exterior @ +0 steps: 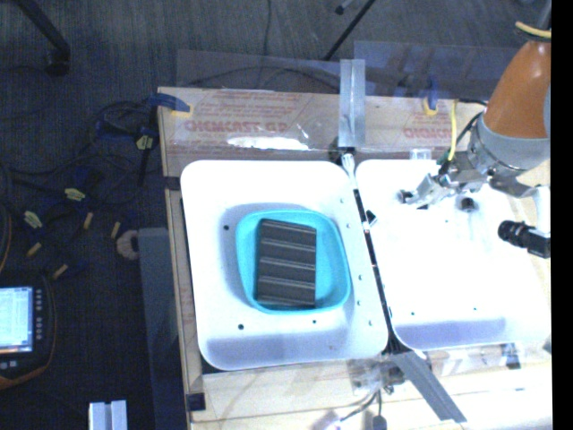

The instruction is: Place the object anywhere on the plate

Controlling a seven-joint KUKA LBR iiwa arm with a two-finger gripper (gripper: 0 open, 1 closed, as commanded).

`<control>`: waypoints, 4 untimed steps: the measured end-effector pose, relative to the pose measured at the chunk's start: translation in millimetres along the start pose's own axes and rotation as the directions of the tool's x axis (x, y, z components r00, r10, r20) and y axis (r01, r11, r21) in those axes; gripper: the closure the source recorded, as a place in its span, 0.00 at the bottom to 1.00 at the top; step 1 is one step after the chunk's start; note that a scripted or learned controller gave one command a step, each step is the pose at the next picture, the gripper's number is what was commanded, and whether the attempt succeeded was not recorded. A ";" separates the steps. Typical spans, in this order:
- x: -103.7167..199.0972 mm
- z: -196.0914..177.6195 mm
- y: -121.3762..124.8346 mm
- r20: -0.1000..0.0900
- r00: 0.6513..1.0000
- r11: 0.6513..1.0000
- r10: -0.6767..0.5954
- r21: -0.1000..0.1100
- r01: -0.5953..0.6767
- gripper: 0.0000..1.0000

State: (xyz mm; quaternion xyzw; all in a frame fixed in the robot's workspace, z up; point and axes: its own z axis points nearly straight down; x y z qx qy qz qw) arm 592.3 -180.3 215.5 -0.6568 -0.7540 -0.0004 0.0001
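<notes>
Dark ridged block (286,262) lies on blue plate (333,267), left bin (206,240). Gripper (419,193) over right bin (466,276); jaw state unclear. Risk: arm sweeping back could knock block off.

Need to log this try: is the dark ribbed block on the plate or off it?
On it: the block lies flat inside the blue plate.

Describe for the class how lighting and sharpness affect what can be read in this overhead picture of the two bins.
Camera view: the white bins are bright and nearly washed out, so the right one's floor shows little detail; the dark ridged object on the blue plate stands out sharply; the gripper is small and soft against the white; the surrounding floor is dim.
</notes>
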 end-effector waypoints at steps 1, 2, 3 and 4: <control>-0.1 -0.1 0.0 0.000 1.000 1.000 0.000 0.000 0.000 0.00; -34.9 -34.8 -44.9 0.003 0.997 0.997 0.083 0.000 -0.083 0.00; -37.3 -120.2 -46.6 0.004 0.983 0.983 0.183 -0.001 -0.183 0.00; -36.3 -219.4 14.8 0.005 0.962 0.962 0.272 -0.001 -0.272 0.00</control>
